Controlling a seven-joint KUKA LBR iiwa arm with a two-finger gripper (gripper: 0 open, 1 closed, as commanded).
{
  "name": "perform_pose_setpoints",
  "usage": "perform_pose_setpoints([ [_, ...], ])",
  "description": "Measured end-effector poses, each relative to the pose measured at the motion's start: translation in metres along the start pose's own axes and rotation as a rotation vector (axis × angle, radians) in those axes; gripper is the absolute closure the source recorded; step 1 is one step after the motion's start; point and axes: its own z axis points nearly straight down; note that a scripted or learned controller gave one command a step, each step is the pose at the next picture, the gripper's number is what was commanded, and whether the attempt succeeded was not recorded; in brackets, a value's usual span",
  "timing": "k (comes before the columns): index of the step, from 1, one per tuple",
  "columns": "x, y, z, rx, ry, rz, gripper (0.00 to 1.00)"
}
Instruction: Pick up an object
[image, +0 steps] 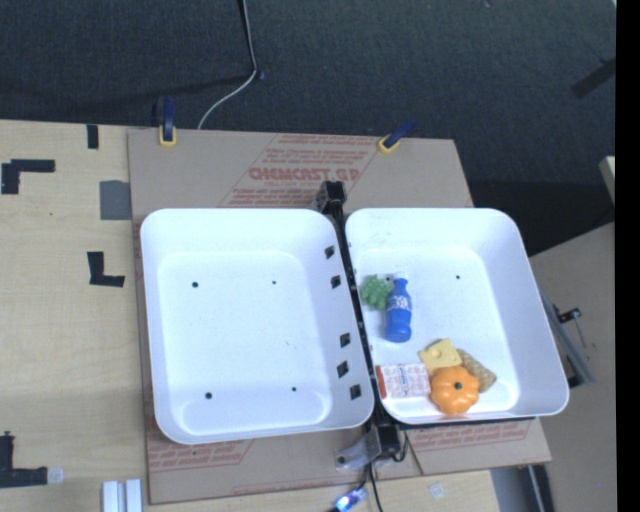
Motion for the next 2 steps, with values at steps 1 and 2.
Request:
perform_pose_setpoints([
  [1, 0.0004, 0.0022, -0.0099, -0.021, -0.003, -0.005, 1.0],
  [2, 0.0008, 0.0046, -0.0198, -0.045, -0.005, -0.01, 1.0],
])
